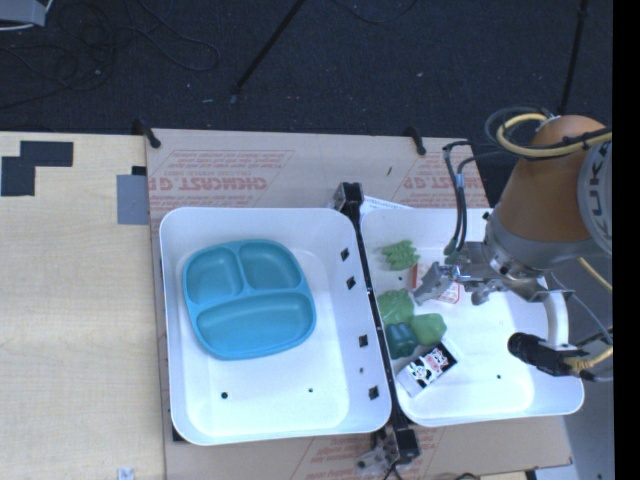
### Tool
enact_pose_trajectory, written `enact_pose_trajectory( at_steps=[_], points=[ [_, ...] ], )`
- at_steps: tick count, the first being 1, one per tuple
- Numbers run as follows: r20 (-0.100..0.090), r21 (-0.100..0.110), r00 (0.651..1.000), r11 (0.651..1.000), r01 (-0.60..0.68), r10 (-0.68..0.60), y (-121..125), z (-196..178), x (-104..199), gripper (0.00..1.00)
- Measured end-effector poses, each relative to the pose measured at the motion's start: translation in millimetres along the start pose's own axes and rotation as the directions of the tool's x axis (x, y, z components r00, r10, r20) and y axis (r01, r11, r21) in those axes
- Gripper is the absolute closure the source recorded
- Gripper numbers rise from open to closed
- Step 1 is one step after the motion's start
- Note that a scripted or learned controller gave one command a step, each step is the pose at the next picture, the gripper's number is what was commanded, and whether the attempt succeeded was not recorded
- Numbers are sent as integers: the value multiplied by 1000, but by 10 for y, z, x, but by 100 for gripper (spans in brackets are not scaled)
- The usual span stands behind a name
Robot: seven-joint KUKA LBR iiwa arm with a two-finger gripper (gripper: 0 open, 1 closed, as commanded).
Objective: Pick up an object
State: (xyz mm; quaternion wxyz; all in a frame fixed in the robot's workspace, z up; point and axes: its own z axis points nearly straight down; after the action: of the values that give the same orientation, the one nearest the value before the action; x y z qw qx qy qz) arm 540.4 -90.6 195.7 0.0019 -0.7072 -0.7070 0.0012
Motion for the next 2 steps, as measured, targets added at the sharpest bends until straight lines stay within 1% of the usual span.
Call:
enact_pose_trajectory(
  at_steps=[1,2],
  points=[
    [0,2,1000,1000,-2,2,-2,-98,-9,100],
    [-1,1,1000,1000,1,-1,-202,92,516,100]
  ],
)
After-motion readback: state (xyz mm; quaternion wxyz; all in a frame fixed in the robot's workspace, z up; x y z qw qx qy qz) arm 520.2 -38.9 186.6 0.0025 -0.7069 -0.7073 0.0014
